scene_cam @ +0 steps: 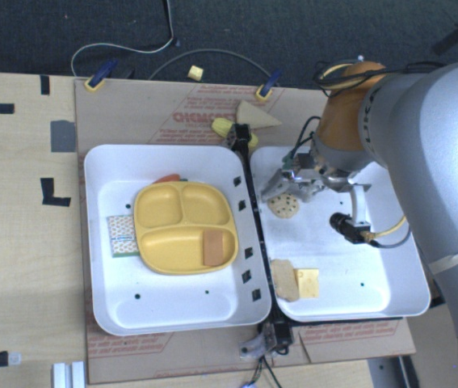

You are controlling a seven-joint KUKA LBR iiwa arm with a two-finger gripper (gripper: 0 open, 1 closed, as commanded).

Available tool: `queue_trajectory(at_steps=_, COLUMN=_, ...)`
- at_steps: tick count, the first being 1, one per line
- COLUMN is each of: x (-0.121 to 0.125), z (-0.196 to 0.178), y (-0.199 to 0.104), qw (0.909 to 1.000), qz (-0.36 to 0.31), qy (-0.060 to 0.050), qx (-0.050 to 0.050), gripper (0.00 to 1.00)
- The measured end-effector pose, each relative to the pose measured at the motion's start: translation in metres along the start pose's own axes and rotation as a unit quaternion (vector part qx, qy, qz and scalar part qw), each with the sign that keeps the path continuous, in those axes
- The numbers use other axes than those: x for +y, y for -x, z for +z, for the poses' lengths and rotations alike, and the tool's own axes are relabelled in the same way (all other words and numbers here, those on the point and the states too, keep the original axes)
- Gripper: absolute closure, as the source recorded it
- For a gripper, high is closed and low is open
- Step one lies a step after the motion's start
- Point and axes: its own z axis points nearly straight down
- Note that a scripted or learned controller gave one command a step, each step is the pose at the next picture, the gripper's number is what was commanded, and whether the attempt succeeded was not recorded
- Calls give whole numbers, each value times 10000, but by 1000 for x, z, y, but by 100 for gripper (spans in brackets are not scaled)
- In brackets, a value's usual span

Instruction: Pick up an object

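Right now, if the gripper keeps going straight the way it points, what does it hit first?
Most likely the round cookie: the gripper points down-left, just above it in the right bin. Depth is unclear from this slant.

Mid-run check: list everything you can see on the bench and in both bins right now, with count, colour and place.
White bins: 2, white, side by side; left bin, right bin.
Divided plate: 1, yellow, middle of the left bin.
Brown block: 1, tan-brown, in the plate's lower right compartment.
Patterned card: 1, pale with green print, left bin, at the plate's left edge.
Round cracker: 1, beige with dots, upper left of the right bin.
Flat pieces: 2, tan and yellow, touching, lower left of the right bin.
Clamps: 2, blue and yellow, on the cardboard's back edge.
Arm: 1, grey with orange band, over the right bin.
Gripper: 1, metal, just above the cracker.
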Motion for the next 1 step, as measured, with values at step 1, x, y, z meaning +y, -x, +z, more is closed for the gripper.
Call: queue_trajectory(at_steps=1, x=33, z=1, y=1, qw=10000, qz=-7, qy=-50, qx=4, gripper=0)
